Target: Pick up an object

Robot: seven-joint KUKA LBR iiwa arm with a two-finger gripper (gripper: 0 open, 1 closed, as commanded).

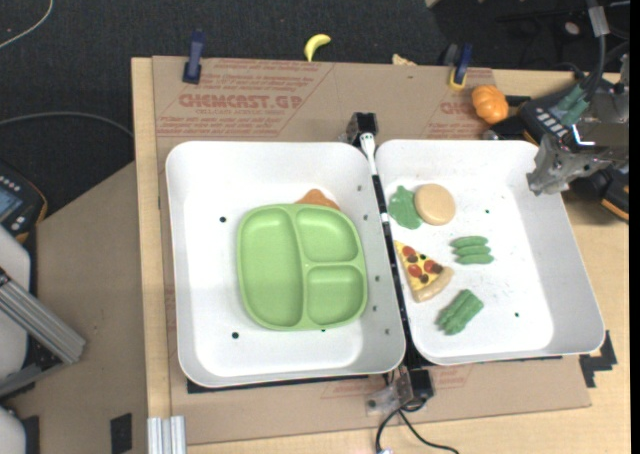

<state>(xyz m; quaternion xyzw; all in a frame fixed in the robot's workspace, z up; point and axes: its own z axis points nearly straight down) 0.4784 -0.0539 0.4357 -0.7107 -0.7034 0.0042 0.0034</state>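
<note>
In the right bin (530,272) lie a tan round cookie (435,204), a dark green leafy piece (403,208), a pizza slice (421,270), and two green bean bundles (471,249) (459,311). The left bin (200,242) holds a green divided plate (301,265) with an orange piece (318,198) peeking out behind it. My gripper (553,176) hangs at the right bin's upper right corner, away from all the food pieces, with nothing seen between its fingers.
An orange fruit (489,103) and a yellow banana (316,44) rest on the cardboard board (250,102) behind the bins. Blue clamps (193,57) (461,65) hold the board's back edge. A black clip (363,129) sits between the bins.
</note>
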